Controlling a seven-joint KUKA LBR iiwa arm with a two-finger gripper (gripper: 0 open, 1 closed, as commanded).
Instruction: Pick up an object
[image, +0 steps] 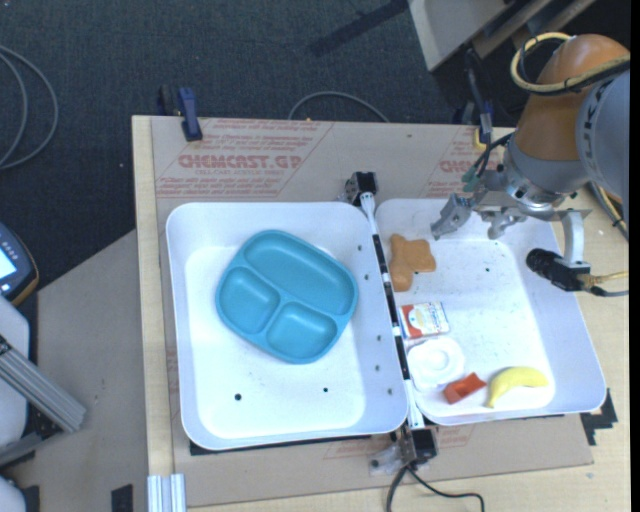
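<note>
Objects for picking lie in the right bin (560, 330), and you see five of them there. At about 10 o'clock in this bin a tan toast-shaped piece (410, 259) rests close to the divider between the bins. Lower, toward 8 o'clock, a small red and white carton (424, 319) lies beside the same wall. Just below it sits a white round piece (436, 360); its shape is hard to read against the white floor. At 6 o'clock a small red block (464, 387) and a yellow banana (516, 382) lie just beside each other, near the front rim.

You find the gripper (478, 214) at 12 o'clock of the right bin, above its far edge. Its two fingers stand apart and nothing is between them. It is well apart from the toast-shaped piece. The arm (570, 100) comes from 2 o'clock, and its upper part is cut off by the picture edge.

Left bin (190, 330) holds a blue divided plate (287, 294), lying a little tilted toward 5 o'clock.
</note>
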